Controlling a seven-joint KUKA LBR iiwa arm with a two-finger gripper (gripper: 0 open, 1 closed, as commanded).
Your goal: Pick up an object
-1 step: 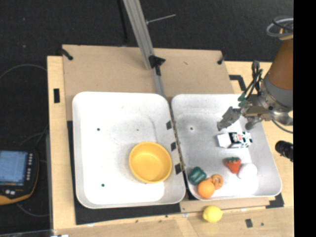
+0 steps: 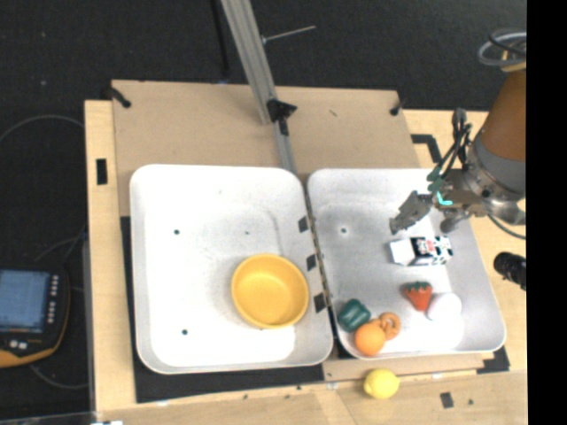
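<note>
A single camera looked down on the bench (image 2: 248,127) from above, tilted a little so the far edge sat toward the top of the view. It stood far enough back to take in both white bins whole: the left bin (image 2: 177,202) and, just right of it, the right bin (image 2: 354,197), touching along their shared edge. Beyond the left bin's far side a slanted metal rail (image 2: 252,47) ran up out of view over dark floor. Well left of the left bin, off the bench, a handheld screen (image 2: 31,312) lay at the view's edge.
</note>
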